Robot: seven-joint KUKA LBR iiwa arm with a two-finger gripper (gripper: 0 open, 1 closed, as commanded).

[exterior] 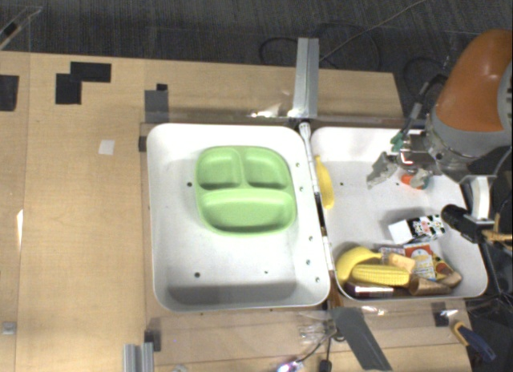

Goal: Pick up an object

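On the wooden counter (72, 226) the left bin (172, 282) holds a green divided plate (243, 188), lying flat near the bin's middle. A metal post (306, 74) stands at the far edge where the two bins meet. Just past the shared wall, a thin yellow piece (324, 182) lies along the left side of the right bin (353, 210).

At the near end of the right bin sits a heap of things: a banana (350, 260) touching a yellow ear of corn (378, 275), then some small printed packets (425, 266) and a brown stick-like item (437, 285). A small black-and-white box (418, 227) lies just beyond the heap, toward the right wall.

The pincer (383, 168) hangs over the far half of the right bin, well apart from the heap and nearer the small box. Its fingers look slightly parted, with nothing between them, though the view is too small to be sure. A small orange-red bit (414, 178) shows just beside it, under the arm (473, 98).
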